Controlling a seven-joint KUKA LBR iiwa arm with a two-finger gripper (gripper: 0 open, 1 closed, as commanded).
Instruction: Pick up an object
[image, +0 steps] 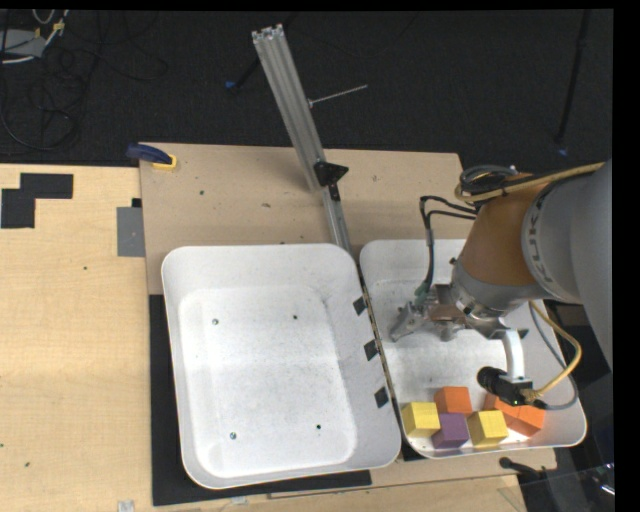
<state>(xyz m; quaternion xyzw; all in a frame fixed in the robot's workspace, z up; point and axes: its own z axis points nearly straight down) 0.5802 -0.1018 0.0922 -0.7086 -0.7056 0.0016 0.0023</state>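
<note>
Several small blocks lie bunched in the near corner of the right bin (400, 262): a yellow block (421, 417), an orange block (453, 399), a purple block (452, 431), a second yellow block (489, 427) and an orange block (522, 417) by the right wall. My gripper (424, 324) hangs over the middle of the right bin, well behind the blocks and close to the divider. It is open, its grey fingers (403, 324) spread, with nothing between them. The arm's wrist covers part of the bin's right side.
The left bin (190, 290) sits beside the right one, sharing a middle rim with black clips (370, 349). A slanted metal rail (298, 115) rises behind the bins. Cables (556, 372) loop off the wrist over the right bin's edge.
</note>
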